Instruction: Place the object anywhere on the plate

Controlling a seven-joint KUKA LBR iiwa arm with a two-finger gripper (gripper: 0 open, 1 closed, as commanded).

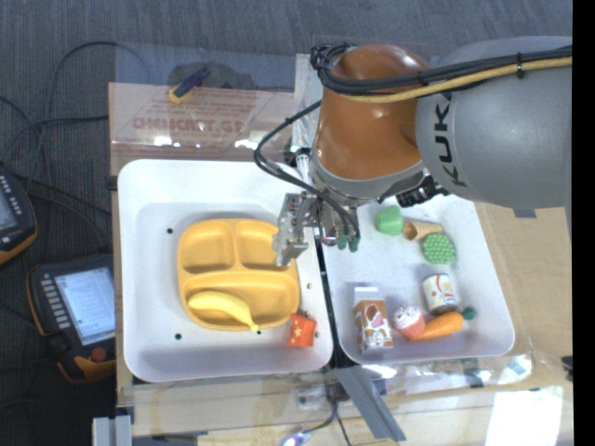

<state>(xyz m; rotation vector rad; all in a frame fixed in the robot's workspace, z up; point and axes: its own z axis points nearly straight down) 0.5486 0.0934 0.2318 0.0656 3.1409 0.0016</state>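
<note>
A yellow divided plate (237, 272) lies in the left bin (149, 203). A yellow banana (223, 307) rests in the plate's long front compartment. My gripper (318, 238) hangs over the wall between the two bins, at the plate's right edge. It is open, with one silver finger (290, 237) over the plate's rim and the other dark finger (347, 240) over the right bin. Nothing sits between them. The orange wrist band hides what lies behind the gripper.
A small orange-red block (300, 331) lies in the left bin by the plate's front right corner. The right bin (497, 314) holds a green piece (390, 219), a cone with a green ball (433, 243), a can (440, 293), a carton (370, 324) and a carrot (443, 324).
</note>
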